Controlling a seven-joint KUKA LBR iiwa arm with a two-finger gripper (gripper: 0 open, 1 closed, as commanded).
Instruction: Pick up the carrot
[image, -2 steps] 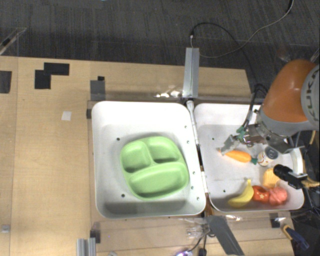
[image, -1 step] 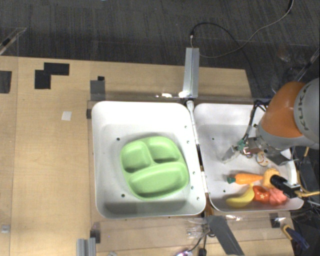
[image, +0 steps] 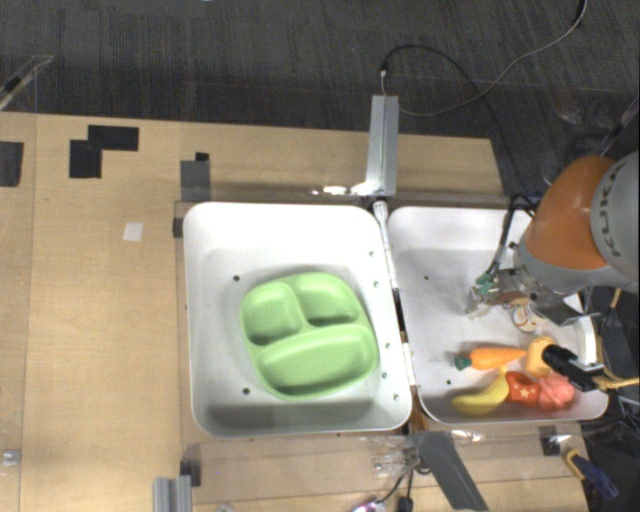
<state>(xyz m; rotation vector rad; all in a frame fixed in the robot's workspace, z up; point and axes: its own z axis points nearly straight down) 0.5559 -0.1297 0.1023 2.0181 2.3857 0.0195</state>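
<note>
The carrot (image: 497, 357) lies in the near part of the right bin (image: 440, 262), beside a banana (image: 481, 397) and a red toy (image: 541, 391), just below and apart from the gripper (image: 497, 293). The arm (image: 575, 225) reaches in from the right, wrist bent down over the bin floor. The camera view leaves the gripper's state impossible to tell.

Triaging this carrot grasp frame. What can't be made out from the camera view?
- Gripper: small, partly under the arm; finger state unreadable.
- Red item beside the banana: blurred, a black part overlaps it; identity unclear.
- Carrot: its right end meets a yellow piece; boundary unclear.
</note>
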